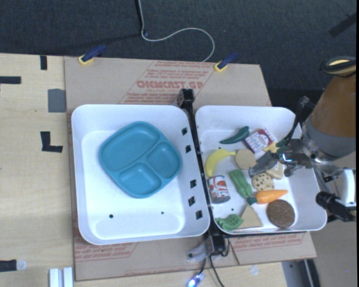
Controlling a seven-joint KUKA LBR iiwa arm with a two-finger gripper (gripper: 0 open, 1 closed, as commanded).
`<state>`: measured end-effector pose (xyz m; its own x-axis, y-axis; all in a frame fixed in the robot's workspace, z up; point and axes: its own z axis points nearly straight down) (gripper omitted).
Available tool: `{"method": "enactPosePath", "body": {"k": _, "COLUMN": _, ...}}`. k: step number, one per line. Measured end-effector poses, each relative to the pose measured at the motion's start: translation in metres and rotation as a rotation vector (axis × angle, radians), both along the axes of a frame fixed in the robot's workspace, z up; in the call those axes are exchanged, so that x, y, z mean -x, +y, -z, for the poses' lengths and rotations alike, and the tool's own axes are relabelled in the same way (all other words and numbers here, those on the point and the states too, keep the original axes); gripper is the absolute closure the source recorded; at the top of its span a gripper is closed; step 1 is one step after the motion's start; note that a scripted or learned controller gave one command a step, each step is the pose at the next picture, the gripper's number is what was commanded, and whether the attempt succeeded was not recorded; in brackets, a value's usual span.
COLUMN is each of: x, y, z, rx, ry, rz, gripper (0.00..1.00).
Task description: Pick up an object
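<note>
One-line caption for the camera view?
Gripper hovers over toy food in the right bin; blue divided plate in the left bin.

Two shallow white bins: the left bin [84,160] and the right bin [227,115]. One blue divided plate [140,158], with three compartments, in the left bin. In the right bin, one each of the following: banana [217,159], dark green pepper [234,136], red packet [258,140], small can [219,189], green pod [242,184], carrot [271,195], round brown patty [280,213], leafy green piece [229,222], tan wedge [250,215], tan round piece [245,159]. Cookies [263,180] lie near the centre; their number cannot be told.
</note>
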<state>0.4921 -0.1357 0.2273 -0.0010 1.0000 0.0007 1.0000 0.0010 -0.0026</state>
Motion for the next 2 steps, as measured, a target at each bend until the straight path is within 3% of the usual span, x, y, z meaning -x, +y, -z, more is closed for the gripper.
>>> {"method": "enactPosePath", "body": {"k": 1, "x": 0.0, "y": 0.001, "z": -0.01, "rx": 0.0, "ry": 0.001, "rz": -0.001, "gripper": 1.0}}
{"method": "enactPosePath", "body": {"k": 2, "x": -0.016, "y": 0.082, "z": 0.013, "rx": -0.003, "ry": 0.002, "rz": -0.008, "gripper": 1.0}}
